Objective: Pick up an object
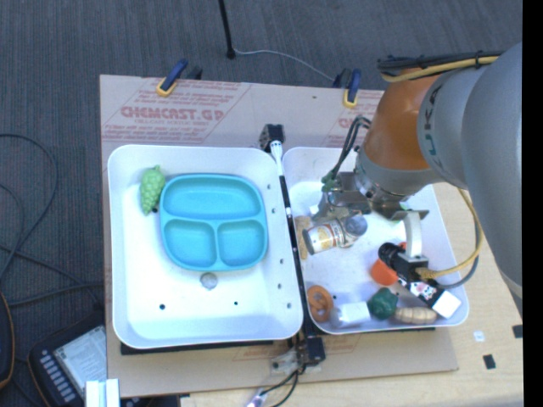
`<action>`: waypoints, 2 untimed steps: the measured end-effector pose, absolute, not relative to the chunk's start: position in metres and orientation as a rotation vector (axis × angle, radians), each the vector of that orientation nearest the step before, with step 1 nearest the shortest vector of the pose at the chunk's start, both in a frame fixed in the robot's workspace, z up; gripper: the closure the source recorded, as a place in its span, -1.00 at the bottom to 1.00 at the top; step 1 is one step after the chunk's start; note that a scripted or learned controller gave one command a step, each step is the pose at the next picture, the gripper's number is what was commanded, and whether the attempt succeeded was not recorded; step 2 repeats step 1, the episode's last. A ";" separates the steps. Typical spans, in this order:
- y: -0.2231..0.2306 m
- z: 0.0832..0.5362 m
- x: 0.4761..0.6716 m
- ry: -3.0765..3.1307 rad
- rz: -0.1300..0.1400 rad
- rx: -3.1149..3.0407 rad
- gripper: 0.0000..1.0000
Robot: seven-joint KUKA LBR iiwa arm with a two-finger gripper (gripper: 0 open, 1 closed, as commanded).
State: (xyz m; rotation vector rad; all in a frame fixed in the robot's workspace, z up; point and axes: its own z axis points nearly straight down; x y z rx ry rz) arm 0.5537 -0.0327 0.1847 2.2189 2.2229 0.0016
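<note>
Gripper (333,219) above can (327,237) by right bin's (441,200) left wall, grip unclear.

The arm (484,117) is a thick, smooth grey tube with rounded links, and a broad orange band (399,134) rings it just above the claw (339,206). Below the band comes a short grey wrist collar, then the claw itself, a small dark metal assembly. Thin black cables run down beside the band to the claw, and a yellow-and-black cable lies along the arm's top edge.
</note>
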 end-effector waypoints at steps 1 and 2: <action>-0.010 0.207 0.503 2.222 -0.003 2.222 1.00; -0.010 0.207 0.503 2.222 -0.003 2.222 1.00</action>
